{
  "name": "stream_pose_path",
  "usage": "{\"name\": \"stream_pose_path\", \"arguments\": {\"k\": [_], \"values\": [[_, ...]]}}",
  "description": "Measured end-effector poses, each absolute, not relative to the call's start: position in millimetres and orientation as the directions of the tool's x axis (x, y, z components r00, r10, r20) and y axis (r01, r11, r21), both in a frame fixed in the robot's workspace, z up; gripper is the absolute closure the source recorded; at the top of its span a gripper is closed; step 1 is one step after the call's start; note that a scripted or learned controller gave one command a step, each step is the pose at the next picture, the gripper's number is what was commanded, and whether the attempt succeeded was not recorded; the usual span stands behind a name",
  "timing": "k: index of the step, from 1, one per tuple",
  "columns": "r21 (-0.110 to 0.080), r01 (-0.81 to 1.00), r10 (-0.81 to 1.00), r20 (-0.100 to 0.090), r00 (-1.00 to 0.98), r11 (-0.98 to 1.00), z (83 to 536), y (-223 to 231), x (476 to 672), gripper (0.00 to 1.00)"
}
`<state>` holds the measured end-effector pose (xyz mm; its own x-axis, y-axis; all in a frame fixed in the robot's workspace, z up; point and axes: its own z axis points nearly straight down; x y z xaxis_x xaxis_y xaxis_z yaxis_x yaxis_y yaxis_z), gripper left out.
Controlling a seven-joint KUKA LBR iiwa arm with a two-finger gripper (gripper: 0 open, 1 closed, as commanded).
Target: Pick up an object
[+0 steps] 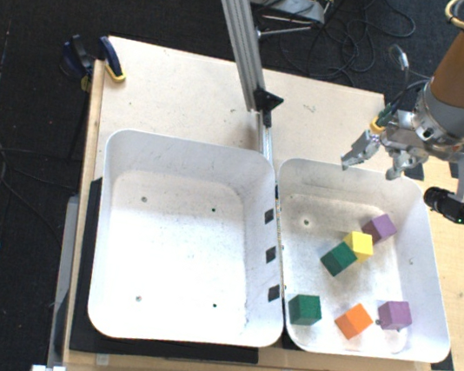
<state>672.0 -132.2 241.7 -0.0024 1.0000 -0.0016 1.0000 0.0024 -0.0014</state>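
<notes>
Claw (376, 158) hangs spread apart, holding nothing, over the back edge of the right bin (431, 258). Nearest targets: purple cube (379, 226), yellow cube (361, 243) mid-bin. Approach step; next move looks like come forward, descend, close.

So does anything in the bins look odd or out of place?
Nothing stands out. Six blocks lie loose in the right bin, none spilled; the yellow block touches a green block. The tool hangs open above the bin's far rim.
</notes>
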Motion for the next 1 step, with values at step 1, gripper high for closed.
{"name": "stream_pose_path", "arguments": {"k": [1], "values": [[-0.009,1.0,1.0,0.001,0.002,-0.002,94.9,-143.5,622.3,0.0]]}}
